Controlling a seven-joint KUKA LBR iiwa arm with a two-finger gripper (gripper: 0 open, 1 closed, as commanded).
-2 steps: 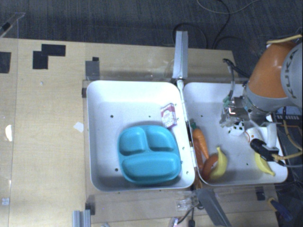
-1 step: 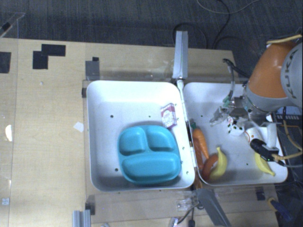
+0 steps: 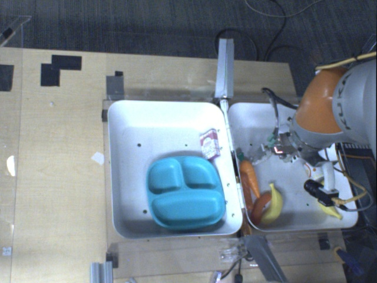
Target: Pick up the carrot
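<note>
Frankly, I cannot tell from my screen how the gripper (image 3: 281,150) stands: it is a small dark tangle of parts and wires under the arm's (image 3: 347,108) bulk, too blurred to read, and I see nothing clearly held in it. The arm reaches in from the right, its grey body and orange band covering the far right part of the right bin (image 3: 306,220), and its upper part is cut off at the picture's edge. The wrist hangs over the middle of that bin, right of and a little beyond the carrot (image 3: 250,180). That carrot lies along the bin's left wall, its near end touching a banana (image 3: 272,204), with something reddish beside them that I cannot make out. In the left bin (image 3: 135,128) sits a blue tray (image 3: 185,191), and a small crumpled wrapper (image 3: 210,144) lies by the right wall.
</note>
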